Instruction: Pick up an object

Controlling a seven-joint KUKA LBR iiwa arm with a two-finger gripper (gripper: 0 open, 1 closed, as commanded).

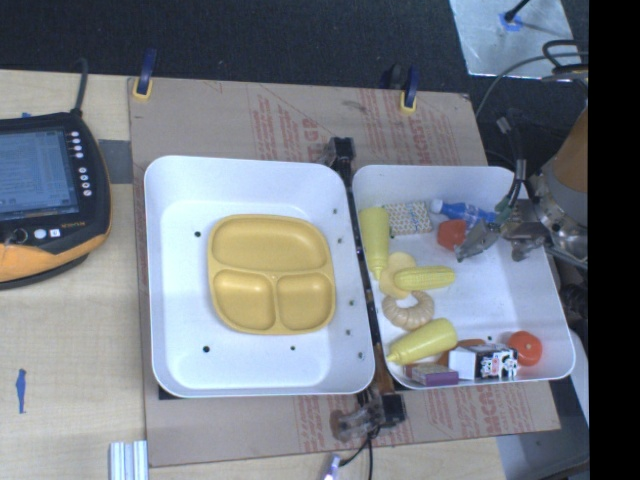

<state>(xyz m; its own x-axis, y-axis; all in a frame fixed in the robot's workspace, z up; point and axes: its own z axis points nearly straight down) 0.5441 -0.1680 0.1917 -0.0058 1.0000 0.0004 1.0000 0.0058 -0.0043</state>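
Two shallow white bins (160,268) are sitting on the bench. The claw (478,243) is hovering in the right one, fingers spread and gripping nothing, just beside a small red ball (451,233).

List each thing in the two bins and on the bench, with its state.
Yellow tray: flat in the left bin.
Yellow bottle: lying down in the right bin.
Ring: lying flat.
Orange ball: resting near the bin's corner.
Gripper: low over the right bin, holding nothing visible.
Tablet: screen lit.
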